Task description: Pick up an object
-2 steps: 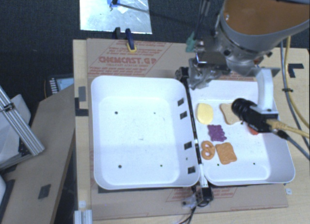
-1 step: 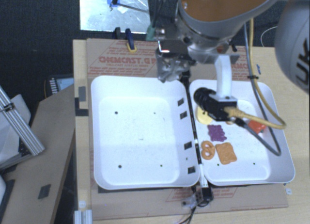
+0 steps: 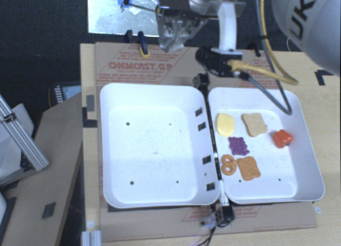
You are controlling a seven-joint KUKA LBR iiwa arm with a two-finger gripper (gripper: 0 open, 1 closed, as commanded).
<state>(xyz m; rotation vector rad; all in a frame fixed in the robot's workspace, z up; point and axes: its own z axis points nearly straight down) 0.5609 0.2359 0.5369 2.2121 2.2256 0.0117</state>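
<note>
Arm raised over the bench's far edge, food pieces lying in the right bin.

The gripper (image 3: 173,40) hangs at about twelve o'clock, above the cardboard sheet (image 3: 139,65) beyond the left bin (image 3: 109,101); whether it is apart or together cannot be told, and nothing shows in its grasp. In the right bin (image 3: 309,160), toward three o'clock, lie a yellow oval piece (image 3: 225,124), a pale toast slice (image 3: 254,124), a red-orange piece (image 3: 282,138), a purple grape cluster (image 3: 238,145), a pretzel (image 3: 228,164) and a browner toast slice (image 3: 249,168). The pretzel lies just beside the browner slice; the red-orange piece sits well apart at the right.
</note>
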